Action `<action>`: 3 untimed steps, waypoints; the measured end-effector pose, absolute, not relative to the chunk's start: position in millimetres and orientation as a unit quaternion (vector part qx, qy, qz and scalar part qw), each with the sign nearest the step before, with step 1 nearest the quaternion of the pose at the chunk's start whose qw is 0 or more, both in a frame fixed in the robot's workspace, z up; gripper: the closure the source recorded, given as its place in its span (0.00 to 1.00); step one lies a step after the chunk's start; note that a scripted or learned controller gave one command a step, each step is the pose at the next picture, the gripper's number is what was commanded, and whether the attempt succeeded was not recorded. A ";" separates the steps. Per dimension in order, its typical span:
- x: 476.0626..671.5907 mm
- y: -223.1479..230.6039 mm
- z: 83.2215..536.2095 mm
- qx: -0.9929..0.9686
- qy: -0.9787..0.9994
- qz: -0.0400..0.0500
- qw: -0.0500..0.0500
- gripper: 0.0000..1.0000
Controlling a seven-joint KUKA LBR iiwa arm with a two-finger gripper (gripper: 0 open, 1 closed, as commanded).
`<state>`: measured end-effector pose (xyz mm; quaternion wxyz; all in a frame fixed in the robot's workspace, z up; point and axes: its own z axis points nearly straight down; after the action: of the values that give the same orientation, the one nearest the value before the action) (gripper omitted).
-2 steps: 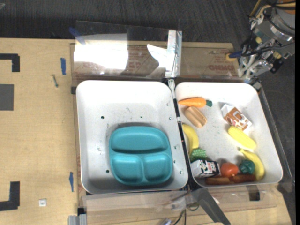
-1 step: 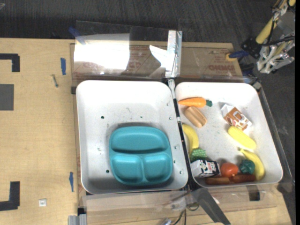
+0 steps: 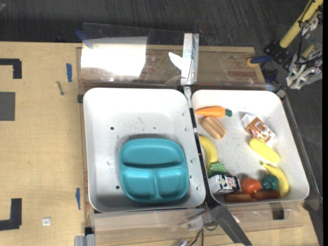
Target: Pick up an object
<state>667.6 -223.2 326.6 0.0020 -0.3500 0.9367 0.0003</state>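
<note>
Plainly, how the jaws stand cannot be told. Two shallow white bins are seen side by side on a tan board bench, with dark carpet beyond its far edge and clear plastic sheets standing behind the bins.

In the left bin a teal plastic tray with three compartments lies toward the near wall.

The things to be picked are gathered in the right bin. An orange toy carrot lies near the far left corner, with a tan toy hot dog just beside it. A yellow toy banana rests against the left wall, above a green bumpy piece and a small black-and-white carton. An orange-and-white packet and a yellow oblong piece lie toward the right wall. Along the near wall a red toy tomato, a dark red sausage, a teal piece and a second yellow curved piece are crowded together and partly overlap, so their shapes are hard to make out.

Yellow and white gear is cut off at the far right corner.
</note>
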 end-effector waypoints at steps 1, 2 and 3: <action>668.3 -221.9 327.2 -0.478 0.879 -0.001 0.004 1.00; 668.5 -220.9 324.9 -0.532 0.847 -0.001 0.003 1.00; 667.7 -221.8 300.4 -0.754 0.657 0.001 0.002 1.00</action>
<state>667.7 -221.8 300.4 0.0022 -0.7542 0.6567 0.0008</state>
